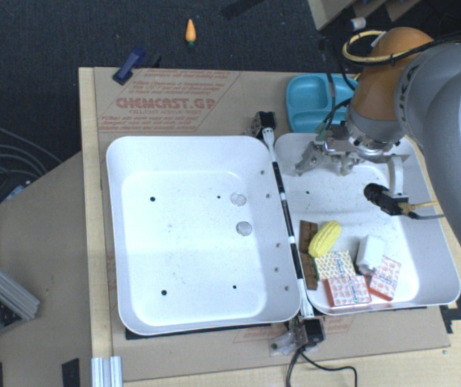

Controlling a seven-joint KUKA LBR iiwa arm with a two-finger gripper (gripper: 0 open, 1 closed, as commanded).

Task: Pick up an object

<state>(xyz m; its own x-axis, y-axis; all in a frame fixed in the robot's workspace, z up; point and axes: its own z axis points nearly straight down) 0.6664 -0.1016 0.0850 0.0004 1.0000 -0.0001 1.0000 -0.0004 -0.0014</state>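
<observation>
The likeliest pick is the yellow object (325, 238), a rounded lump in the near half of the right bin (331, 200). It sits at the top of the cluster, so it is the easiest piece to reach. A brown bar (308, 256) lies just beside it along the dividing wall. The patterned boxes (345, 280) crowd its near side, and a white block (370, 253) rests close by. The gripper (330, 161) hangs over the bare far half of that bin, well apart from the cluster. Its fingers (307, 163) look spread, with nothing between them. In my judgement it must travel toward the near side before descending. The left bin (190, 240) offers little to grasp. A blue dish (307, 103) sits on the surface (174, 103) behind.
</observation>
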